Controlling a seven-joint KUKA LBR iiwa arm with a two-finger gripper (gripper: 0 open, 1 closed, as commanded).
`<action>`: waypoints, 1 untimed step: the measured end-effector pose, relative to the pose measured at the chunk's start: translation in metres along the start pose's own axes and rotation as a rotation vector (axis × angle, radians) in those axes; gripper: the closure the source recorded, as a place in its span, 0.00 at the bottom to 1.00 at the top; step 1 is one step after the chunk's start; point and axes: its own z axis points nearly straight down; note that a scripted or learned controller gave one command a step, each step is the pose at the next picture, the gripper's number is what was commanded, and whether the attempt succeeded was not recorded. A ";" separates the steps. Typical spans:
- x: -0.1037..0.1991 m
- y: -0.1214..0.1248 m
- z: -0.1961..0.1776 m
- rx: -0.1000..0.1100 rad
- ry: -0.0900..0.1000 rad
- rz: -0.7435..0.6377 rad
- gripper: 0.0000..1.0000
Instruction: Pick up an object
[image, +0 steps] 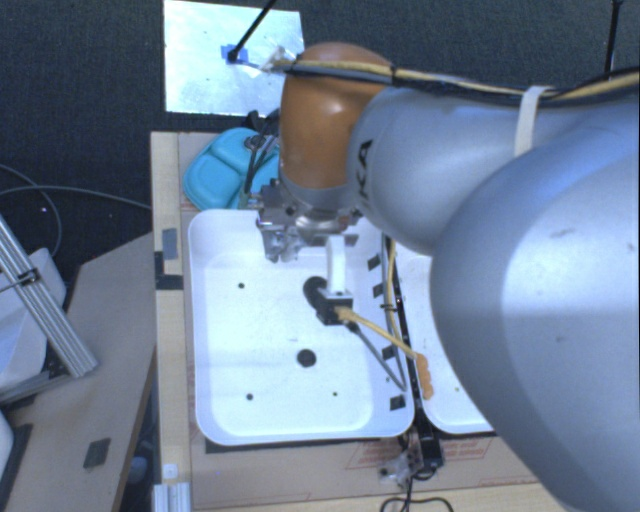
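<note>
Small black disc (306, 358) lying flat mid-floor in the white bin (225, 330).
It looks light, stiff and thin, probably best pinched across its edges. The gripper (283, 243) hangs over the bin's far end, well apart; spread or closed, I cannot tell.

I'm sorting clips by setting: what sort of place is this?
Probably a robotics lab test cell: a grey arm reaches over a shallow white bin on a bench, an aluminium frame rail sits at the left, and a dark backdrop lies behind.
</note>
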 end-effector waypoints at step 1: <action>0.025 -0.049 0.021 -0.002 0.001 -0.006 1.00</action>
